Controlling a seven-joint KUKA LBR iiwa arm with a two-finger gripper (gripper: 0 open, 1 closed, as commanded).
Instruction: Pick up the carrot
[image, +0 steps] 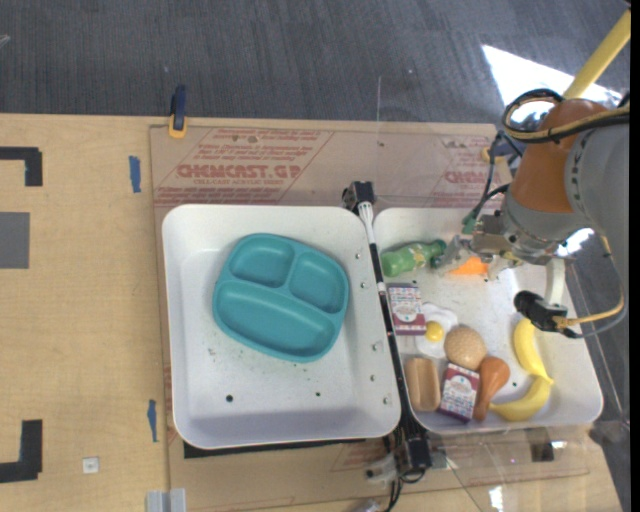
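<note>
A small orange carrot (466, 267) lies near the back of the right bin (590, 395), just right of a green bottle (409, 258). My gripper (487, 248) hangs directly over the carrot's right end, low in the bin, and covers part of it. The grey wrist with its orange band rises behind it at the upper right. Whether the carrot is gripped cannot be made out.
The left bin (190, 380) holds a teal divided plate (283, 295). In the right bin lie a small carton (405, 305), a fried egg (435, 331), a bread roll (465, 346), a bun (424, 383), a red box (459, 390), a drumstick (492, 378) and a banana (530, 375).
</note>
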